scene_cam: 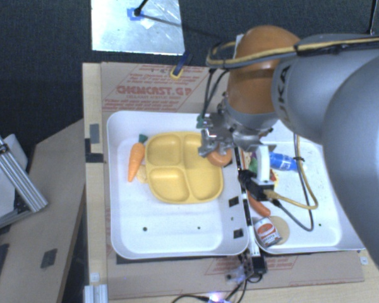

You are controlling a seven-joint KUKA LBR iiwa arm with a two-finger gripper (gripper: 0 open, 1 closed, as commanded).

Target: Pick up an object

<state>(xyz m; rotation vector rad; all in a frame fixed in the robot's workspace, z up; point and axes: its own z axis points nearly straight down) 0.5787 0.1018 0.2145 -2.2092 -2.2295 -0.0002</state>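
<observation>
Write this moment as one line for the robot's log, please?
gripper: over yellow plate's right rim, by an orange object | grasp: unclear | carrot: left of plate

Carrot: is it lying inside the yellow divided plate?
No. The carrot lies on the left bin's floor, against the outer left edge of the yellow plate.

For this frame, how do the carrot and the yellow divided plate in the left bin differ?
The carrot is orange with a green top; the yellow divided plate is pale yellow throughout. The carrot is slim and tapered, much smaller than the broad plate with its compartments. The carrot lies clear of the arm at the plate's left edge, while the plate's right rim sits under the hand. Both rest on the floor of the left bin.
</observation>
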